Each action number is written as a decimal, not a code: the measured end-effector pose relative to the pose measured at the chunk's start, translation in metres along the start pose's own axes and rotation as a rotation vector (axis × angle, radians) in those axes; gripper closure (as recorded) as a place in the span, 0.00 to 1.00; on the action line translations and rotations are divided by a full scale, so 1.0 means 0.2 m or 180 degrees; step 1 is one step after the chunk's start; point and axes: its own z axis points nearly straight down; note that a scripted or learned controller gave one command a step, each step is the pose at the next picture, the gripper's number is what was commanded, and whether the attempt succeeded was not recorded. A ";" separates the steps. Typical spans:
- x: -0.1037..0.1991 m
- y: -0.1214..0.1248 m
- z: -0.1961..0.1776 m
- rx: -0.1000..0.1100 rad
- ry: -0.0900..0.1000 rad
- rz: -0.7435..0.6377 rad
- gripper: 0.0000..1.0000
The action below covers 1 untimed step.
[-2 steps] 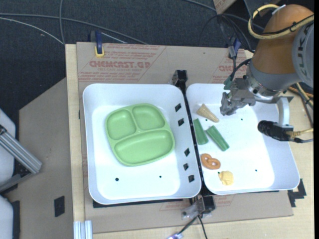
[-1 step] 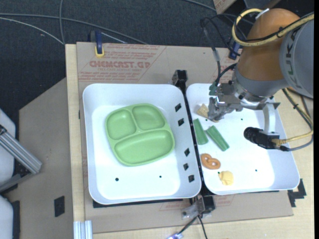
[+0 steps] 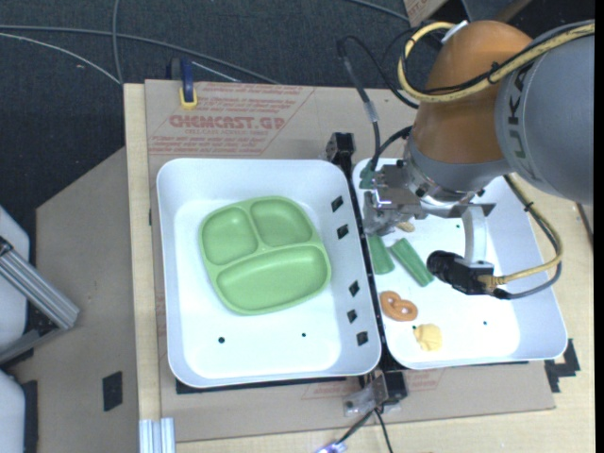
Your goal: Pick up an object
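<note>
My gripper (image 3: 389,210) hangs low over the left part of the right bin (image 3: 533,333), under the grey and orange arm (image 3: 472,92). Just below it lie two green sticks, one (image 3: 379,253) near the bin's left wall and one (image 3: 412,260) slanting beside it. An orange pretzel-shaped piece (image 3: 397,306) rests further toward the front, and a small yellow piece (image 3: 427,336) sits near the front rim. The arm's body hides whatever is directly beneath the gripper.
The left bin (image 3: 179,281) holds a green divided plate (image 3: 264,253). A black connector (image 3: 455,270) on a yellow cable hangs from the arm over the right bin. A row of black clips (image 3: 347,253) runs along the wall between the bins.
</note>
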 end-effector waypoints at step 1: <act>0.21 -0.09 0.02 0.0005 -0.0004 0.0005 1.00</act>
